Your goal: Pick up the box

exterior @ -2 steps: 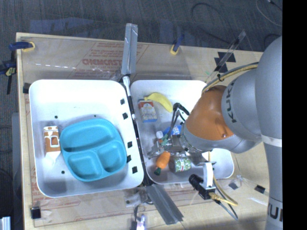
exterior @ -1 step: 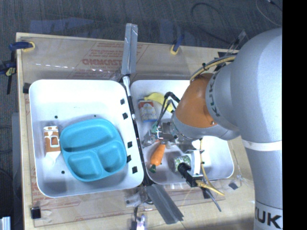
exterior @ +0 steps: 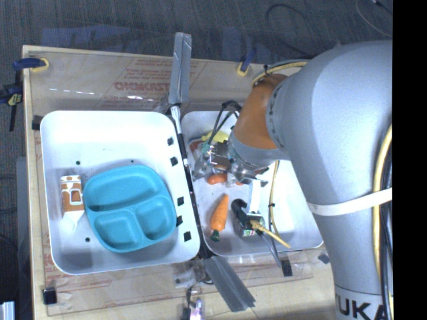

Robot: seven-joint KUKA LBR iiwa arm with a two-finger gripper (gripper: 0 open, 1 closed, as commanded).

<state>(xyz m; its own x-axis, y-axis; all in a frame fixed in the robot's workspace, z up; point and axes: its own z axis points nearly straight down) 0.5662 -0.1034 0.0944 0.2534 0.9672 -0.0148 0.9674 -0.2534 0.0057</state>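
The box [exterior: 71,193], small with orange and white print, lies in the left bin [exterior: 100,122] against its left wall, beside a blue divided plate [exterior: 130,207]. My gripper [exterior: 208,160] hangs low in the right bin [exterior: 293,229], near that bin's left wall and far to the right of the box. The wrist and arm hide much of it. A small red-orange thing [exterior: 215,177] lies just under it; I cannot tell whether they touch.
A carrot [exterior: 219,213] lies in the right bin just below the gripper. The raised divider [exterior: 181,179] between the bins stands between the gripper and the box. The plate takes up most of the left bin's floor.
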